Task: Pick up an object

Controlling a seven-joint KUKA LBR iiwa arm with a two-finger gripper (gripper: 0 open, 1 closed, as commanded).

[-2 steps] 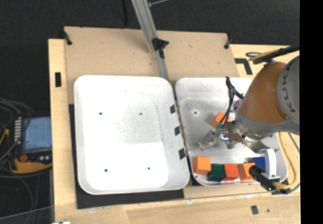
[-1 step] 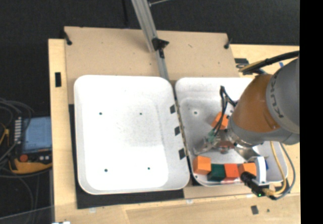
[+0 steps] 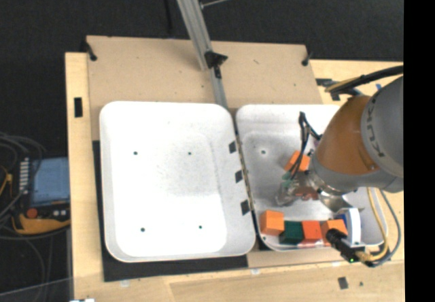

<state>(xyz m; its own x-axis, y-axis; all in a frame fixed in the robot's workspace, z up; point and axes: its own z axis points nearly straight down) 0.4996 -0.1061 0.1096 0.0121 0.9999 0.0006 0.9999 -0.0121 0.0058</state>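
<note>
1. Far L, off the bench: a blue box (image 3: 51,180) sits among dark cables, w/ a yellow-orange item (image 3: 34,224) just below it.
2. L bin (image 3: 115,158): shallow, white, rounded corners, a few dark specks on its floor. It rests on the tan bench (image 3: 149,62).
3. Centre: a grey metal rail (image 3: 190,15) slants down from the top of the frame toward the seam btwn the bins, w/ a black clamp (image 3: 215,59) near its lower end.
4. Three black clips (image 3: 239,175) run along that seam.
5. R bin (image 3: 262,124), touching the L bin's side, holds the task's things. An orange block (image 3: 273,221) lies at its near L corner.
6. The gripper (image 3: 289,193) hangs low over the R bin's middle, just behind the row of blocks and apart from them. Can't tell whether it is spread or closed.
7. A green block (image 3: 293,231) lies against the orange block's R side, along the near wall.
8. A small orange piece (image 3: 297,160) shows at the wrist's L edge. Can't tell what it is.
9. A second orange block (image 3: 314,229) touches the green block's R side, completing the row.
10. The arm (image 3: 353,137), grey w/ an orange band, comes in from the R and covers the bin's R half.
11. A blue-and-white item (image 3: 352,221) lies near the bin's near R corner, partly under the arm.
</note>
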